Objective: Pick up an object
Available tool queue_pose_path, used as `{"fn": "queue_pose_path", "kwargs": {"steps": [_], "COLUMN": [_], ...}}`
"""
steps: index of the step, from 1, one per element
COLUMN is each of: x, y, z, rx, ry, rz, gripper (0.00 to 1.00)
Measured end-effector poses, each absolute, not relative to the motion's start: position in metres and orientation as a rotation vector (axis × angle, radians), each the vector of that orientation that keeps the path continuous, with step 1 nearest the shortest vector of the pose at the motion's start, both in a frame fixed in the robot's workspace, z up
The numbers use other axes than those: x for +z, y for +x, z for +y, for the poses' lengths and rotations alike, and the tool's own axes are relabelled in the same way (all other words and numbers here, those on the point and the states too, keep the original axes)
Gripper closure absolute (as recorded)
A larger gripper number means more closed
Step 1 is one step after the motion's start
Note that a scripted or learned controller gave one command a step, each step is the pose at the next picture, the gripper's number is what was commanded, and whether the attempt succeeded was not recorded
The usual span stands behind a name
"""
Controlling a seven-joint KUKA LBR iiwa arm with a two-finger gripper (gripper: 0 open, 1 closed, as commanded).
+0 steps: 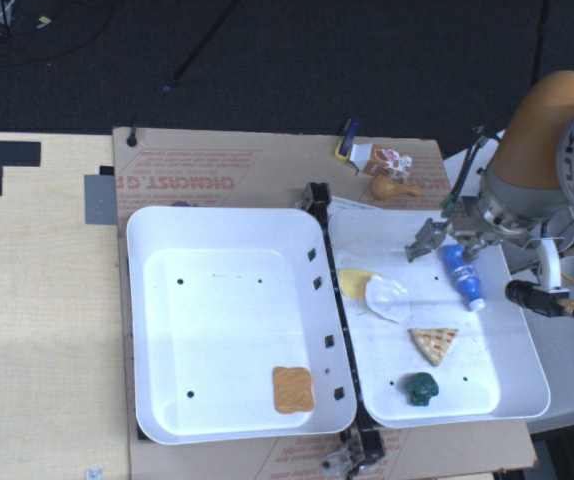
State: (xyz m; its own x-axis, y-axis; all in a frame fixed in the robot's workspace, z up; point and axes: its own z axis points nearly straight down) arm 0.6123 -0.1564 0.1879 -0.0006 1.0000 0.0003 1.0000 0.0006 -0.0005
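The gripper point(454, 240) hangs at the upper right of the frame, over the right bin point(527, 393), with its fingers spread apart. A blue tube point(461, 275) lies just beside it, between nothing, not held

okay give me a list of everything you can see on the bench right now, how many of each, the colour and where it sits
white bin: 2, white, side by side on the bench; second one on the right
toast-like square: 1, orange-brown, left bin, near its lower right corner
blue tube: 1, blue with white cap, right bin, upper right, just below the hand
yellow piece: 1, yellow, right bin, by its left wall
clear white wrapper: 1, whitish, right bin, touching the yellow piece
pizza-slice wedge: 1, tan, right bin, centre
green lump: 1, dark green, right bin, near its front edge
orange-brown toy: 1, behind the right bin, on the cardboard
arm: 1, grey with orange band, right side
hand: 1, dark, over the right bin's upper part
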Motion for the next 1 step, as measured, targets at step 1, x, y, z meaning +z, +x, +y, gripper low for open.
{"fn": "queue_pose_path", "kwargs": {"steps": [1], "x": [0.1025], "y": [0.5511], "z": [-0.1899], "rx": [0.012], "ry": [-2.217], "rz": [-2.210], "gripper": [0.00]}}
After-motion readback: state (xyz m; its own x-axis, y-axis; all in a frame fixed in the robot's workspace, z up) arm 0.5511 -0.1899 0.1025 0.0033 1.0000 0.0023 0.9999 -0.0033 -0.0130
